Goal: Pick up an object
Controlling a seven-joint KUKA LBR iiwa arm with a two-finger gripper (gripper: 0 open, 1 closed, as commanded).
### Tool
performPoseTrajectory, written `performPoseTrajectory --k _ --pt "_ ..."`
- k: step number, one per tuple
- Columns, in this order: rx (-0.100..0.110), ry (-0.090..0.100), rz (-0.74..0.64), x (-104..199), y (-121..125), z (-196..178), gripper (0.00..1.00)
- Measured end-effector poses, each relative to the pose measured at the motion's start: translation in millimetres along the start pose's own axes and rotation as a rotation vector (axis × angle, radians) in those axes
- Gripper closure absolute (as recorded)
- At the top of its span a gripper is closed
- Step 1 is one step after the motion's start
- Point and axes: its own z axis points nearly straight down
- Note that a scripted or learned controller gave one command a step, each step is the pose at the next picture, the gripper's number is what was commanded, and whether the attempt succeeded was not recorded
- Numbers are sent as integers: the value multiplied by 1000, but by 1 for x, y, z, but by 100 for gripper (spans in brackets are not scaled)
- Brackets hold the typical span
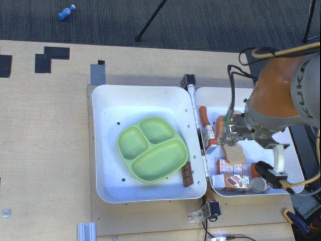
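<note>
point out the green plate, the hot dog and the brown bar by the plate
green plate (pixel 153 149), camera view, on the ridge between its compartments
hot dog (pixel 203 117), camera view, on its middle
brown bar (pixel 186 174), camera view, on its middle

The grey arm (pixel 296 92) reached in from the right, its orange band (pixel 273 92) bulking large above the wrist. The wrist pointed down and to the left, and the gripper (pixel 231 134) hung low beneath it. Cables (pixel 235 92) looped along the arm's upper side.
</note>
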Motion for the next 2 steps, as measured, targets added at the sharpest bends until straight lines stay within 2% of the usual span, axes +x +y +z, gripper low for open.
performPoseTrajectory --k 1,2 --pt "-3 1 -2 61 -17 -49 100" --pt "-2 0 0 -8 13 -16 100"
